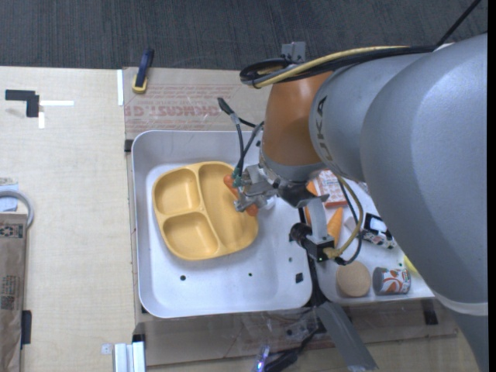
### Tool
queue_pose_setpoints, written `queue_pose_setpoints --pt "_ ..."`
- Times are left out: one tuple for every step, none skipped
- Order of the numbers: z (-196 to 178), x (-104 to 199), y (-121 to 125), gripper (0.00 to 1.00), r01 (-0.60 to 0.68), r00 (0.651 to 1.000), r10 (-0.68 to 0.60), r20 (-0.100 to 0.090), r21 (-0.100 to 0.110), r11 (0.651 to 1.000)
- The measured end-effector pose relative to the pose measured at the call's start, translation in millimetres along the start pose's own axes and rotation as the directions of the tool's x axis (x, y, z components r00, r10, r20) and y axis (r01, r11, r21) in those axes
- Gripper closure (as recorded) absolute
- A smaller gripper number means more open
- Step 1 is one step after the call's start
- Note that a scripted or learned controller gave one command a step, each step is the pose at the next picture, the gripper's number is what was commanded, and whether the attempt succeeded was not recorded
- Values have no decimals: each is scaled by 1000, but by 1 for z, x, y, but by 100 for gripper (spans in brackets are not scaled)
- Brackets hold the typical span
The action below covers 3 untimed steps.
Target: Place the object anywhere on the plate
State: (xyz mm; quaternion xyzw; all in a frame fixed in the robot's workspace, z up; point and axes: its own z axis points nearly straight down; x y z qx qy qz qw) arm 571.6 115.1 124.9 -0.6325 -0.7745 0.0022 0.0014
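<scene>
Orange object [230, 180] at gripper [246, 196], over yellow plate [203, 209] rim.

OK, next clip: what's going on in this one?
A grey KUKA arm with an orange wrist band reaches in from the right over the left white bin. Its gripper hangs at the right edge of a yellow three-compartment plastic plate lying in that bin. Something small and orange-red shows right at the gripper, over the plate's rim; whether it is actually gripped is unclear. The right bin holds an orange carrot-like piece, a tan round item and a small can.
</scene>
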Motion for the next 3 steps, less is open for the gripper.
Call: queue_pose_setpoints --pt "0 0 0 0 0 1000 0 0 0 1000" --pt "-67 -33 54 0 261 965 -261 2 -5 965" --pt "-131 -45 28 0 190 982 -190 2 -5 982"
